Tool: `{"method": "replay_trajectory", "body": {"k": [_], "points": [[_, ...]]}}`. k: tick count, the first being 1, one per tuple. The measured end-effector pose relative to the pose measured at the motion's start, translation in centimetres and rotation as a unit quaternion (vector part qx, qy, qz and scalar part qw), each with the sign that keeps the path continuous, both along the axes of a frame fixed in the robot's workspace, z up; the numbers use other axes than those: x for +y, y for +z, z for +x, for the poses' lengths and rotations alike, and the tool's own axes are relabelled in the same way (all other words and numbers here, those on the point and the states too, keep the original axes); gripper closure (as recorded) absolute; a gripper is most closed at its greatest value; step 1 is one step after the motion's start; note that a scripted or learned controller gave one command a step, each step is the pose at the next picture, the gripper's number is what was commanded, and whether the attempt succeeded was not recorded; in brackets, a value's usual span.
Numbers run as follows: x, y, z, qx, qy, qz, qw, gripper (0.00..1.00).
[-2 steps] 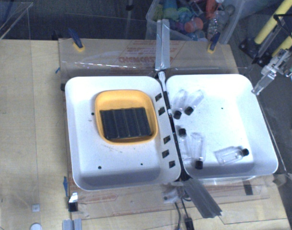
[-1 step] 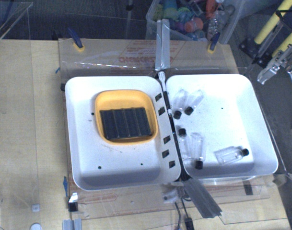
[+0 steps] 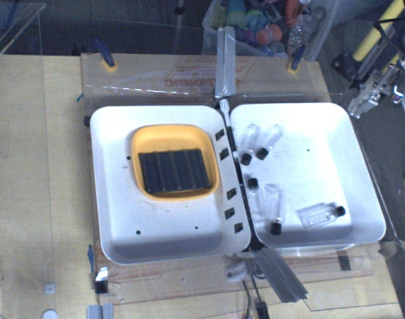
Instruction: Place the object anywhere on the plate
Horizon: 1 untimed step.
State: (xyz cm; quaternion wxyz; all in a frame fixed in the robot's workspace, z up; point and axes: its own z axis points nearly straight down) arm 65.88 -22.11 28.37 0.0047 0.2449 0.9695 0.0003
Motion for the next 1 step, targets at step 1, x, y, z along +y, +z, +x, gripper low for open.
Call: {"method": "replay_trajectory", "body": {"k": [1], "points": [[-0.09, -5.66, -0.87, 0.002, 0.176, 0.0000, 0.9844, 1.00]]}}
